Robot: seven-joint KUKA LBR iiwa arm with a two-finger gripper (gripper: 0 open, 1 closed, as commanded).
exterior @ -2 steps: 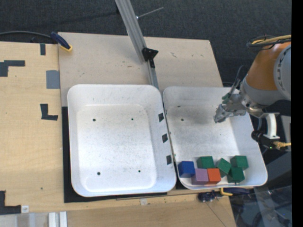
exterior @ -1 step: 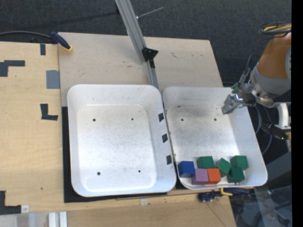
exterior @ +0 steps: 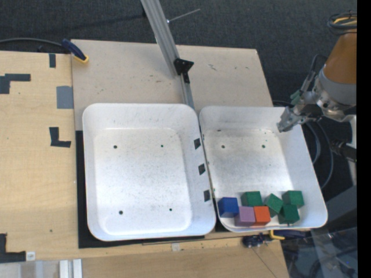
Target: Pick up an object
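Observation:
Several small blocks lie bunched along the near edge of the right bin (exterior: 301,155): a blue cube (exterior: 228,206), a purple cube (exterior: 247,215), an orange cube (exterior: 262,214) and green blocks (exterior: 251,198), (exterior: 274,203), (exterior: 293,198), (exterior: 288,214). My gripper (exterior: 286,123) hangs over the far right corner of that bin, well away from the blocks, pointing down and left. I see nothing held in it.
The left bin (exterior: 93,155) sits beside the right one, its wall touching at the middle. A slanted metal pole (exterior: 165,39) rises behind the bins. Cables (exterior: 324,149) run along the bench's right side. A blue and yellow tool (exterior: 75,50) lies at the back left.

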